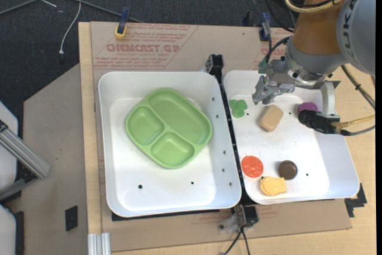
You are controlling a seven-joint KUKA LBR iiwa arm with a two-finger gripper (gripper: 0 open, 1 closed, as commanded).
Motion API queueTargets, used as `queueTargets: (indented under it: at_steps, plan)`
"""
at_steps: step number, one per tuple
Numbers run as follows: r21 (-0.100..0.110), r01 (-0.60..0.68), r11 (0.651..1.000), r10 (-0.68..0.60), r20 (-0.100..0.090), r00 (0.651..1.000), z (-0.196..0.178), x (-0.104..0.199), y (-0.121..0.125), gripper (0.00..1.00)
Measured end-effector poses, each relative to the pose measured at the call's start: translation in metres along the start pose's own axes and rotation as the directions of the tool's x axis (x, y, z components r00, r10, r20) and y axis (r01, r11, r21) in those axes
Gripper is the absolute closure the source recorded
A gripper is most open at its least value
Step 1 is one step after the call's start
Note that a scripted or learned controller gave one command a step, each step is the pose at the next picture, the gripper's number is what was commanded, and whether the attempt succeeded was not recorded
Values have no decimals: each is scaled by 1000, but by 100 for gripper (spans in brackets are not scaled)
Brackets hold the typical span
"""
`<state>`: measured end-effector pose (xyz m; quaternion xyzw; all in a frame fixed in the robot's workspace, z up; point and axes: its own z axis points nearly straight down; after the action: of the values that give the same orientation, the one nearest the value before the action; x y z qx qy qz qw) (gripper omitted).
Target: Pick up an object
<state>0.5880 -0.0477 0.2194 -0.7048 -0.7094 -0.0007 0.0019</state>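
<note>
Two bins: two shallow white bins are set side by side on a cardboard-covered bench, seen from above at a slant.
Left bin [113,146]: a green divided tray [169,127] with three compartments is laid near its middle, with nothing else beside it.
Right bin [334,179]: several small objects are scattered here.
Green piece [238,107]: placed near the left wall of the right bin, towards the far end.
Orange disc [252,166]: placed near the front left of the right bin.
Yellow item [273,186]: laid just in front of the disc, at the front rim.
Tan block [270,117]: laid near the middle of the bin, slightly tilted.
Brown round item [287,169]: placed just behind the yellow item.
Purple item [308,108]: partly hidden at the far right by a black fitting.
Gripper [265,94]: hung from the grey and orange arm, just above and behind the tan block; nothing is seen between its fingers, and whether they are apart or together cannot be told.
Step in hand: judged to be the approach to a pick, the tan block being nearest.
Advice: the fingers should be centred over the block, aligned across its narrower sides, and lowered fully before closing.
</note>
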Motion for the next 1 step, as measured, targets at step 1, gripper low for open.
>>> queueTargets:
  at_steps: [1]
  plan:
    - [1, 0, 1000, 0, 1, 1000, -7, 58, -18, 100]
